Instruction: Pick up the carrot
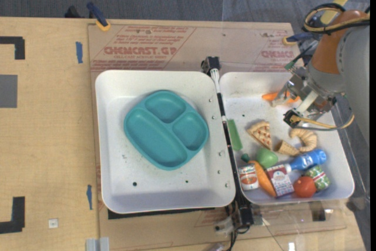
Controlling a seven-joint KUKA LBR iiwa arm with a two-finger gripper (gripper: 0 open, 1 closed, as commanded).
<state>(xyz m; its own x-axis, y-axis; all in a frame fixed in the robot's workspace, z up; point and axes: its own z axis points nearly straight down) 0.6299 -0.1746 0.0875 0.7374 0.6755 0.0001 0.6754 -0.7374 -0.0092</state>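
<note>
Carrot: seen at 6 o'clock in the right bin, between can and carton.
Gripper: placed at 1 o'clock above that bin; finger state cannot be told.

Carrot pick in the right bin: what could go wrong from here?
1. The carrot is wedged among the green apple, the can and the red carton, so a descent may grab or shove a neighbour.
2. The gripper hovers near a small orange piece far from the carrot; the program could mistake it for the target.
</note>
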